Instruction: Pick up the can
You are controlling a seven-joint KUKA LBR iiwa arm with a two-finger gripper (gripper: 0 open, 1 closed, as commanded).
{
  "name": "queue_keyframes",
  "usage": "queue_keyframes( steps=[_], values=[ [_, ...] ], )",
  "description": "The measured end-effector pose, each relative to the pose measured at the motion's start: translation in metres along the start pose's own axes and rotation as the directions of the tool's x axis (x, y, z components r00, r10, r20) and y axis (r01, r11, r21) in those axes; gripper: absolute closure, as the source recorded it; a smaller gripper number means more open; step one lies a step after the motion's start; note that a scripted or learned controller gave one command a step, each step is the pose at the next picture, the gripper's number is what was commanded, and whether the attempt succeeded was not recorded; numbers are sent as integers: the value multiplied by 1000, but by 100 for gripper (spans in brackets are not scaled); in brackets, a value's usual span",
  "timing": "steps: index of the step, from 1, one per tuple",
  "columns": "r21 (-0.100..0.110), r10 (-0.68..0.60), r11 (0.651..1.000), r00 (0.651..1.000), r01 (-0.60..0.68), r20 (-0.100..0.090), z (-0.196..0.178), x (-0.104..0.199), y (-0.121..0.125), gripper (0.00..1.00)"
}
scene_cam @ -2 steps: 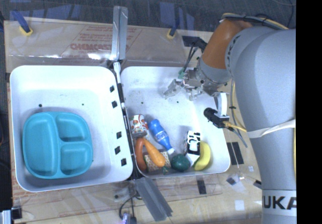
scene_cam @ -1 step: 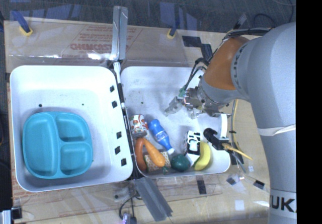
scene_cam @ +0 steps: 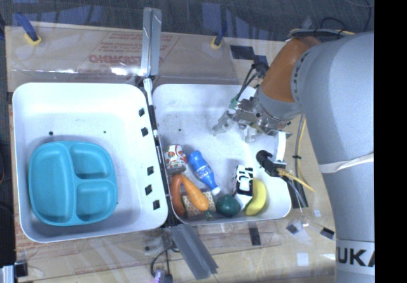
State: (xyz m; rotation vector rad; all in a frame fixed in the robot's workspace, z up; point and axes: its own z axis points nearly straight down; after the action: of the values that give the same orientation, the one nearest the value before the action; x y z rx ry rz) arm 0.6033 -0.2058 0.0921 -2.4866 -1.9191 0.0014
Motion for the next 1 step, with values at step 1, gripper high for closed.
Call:
queue_keyframes(
  steps=[1],
  values=[
    [1,-5,1000,1000,5,-1,-10,1,0,100]
  ],
)
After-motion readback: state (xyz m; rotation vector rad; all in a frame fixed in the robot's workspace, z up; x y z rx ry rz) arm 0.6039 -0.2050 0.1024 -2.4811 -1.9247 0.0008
